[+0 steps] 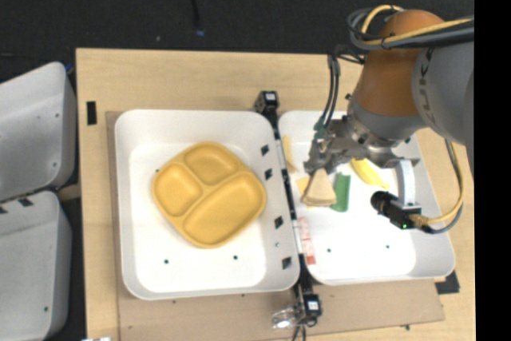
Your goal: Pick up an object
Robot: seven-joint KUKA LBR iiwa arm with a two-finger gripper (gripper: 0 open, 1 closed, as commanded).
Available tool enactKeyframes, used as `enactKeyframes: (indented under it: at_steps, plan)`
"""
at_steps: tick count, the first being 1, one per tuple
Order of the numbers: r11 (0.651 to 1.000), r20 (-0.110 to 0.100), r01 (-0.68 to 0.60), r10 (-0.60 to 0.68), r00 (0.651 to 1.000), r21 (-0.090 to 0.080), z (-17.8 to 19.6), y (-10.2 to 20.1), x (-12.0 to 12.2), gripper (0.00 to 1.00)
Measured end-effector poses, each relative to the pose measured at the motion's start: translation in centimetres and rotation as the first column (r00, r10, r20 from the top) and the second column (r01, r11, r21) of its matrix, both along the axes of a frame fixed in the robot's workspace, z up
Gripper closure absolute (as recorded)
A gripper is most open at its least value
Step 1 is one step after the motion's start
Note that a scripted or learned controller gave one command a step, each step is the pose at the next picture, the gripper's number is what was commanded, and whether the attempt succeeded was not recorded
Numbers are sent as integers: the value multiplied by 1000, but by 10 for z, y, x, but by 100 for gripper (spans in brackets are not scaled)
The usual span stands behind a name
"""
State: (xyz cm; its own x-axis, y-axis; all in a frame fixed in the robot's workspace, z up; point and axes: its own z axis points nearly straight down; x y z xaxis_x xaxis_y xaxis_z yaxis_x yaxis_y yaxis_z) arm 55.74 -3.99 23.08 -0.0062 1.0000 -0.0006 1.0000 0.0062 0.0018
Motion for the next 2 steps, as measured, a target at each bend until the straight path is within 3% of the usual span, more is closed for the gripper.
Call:
enactKeyframes:
  at_steps: [2]
  plan:
    - [1000, 0, -1, 1, 1000, 2, 8, 99, 40, 100]
